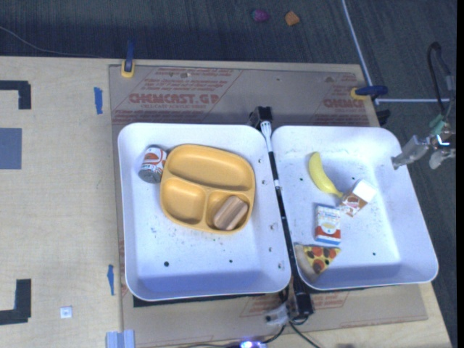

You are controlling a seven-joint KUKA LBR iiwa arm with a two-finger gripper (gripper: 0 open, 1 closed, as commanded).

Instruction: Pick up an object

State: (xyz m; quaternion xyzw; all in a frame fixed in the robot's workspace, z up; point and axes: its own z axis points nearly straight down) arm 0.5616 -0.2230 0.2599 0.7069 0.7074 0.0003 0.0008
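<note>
The right bin (406, 259) holds a yellow banana (321, 172), a small white and red carton (356, 196) lying tilted, an upright-printed juice box (328, 225) and a toy pizza slice (317, 259) at the front left corner. In the left bin (145, 267) a yellow divided tray (203, 176) carries a brown bread roll (230, 212), and a red and white can (151, 164) lies against the tray's left side. My gripper (423, 149) hovers at the far right, above the right bin's back right rim, apart from every object.
A black clamp (262, 118) sits at the back between the two bins. Cables and a connector (290, 312) lie at the front of the seam. A thin metal rod (355, 38) slants across the back right. Blue and yellow clips (129, 60) hold the cardboard base.
</note>
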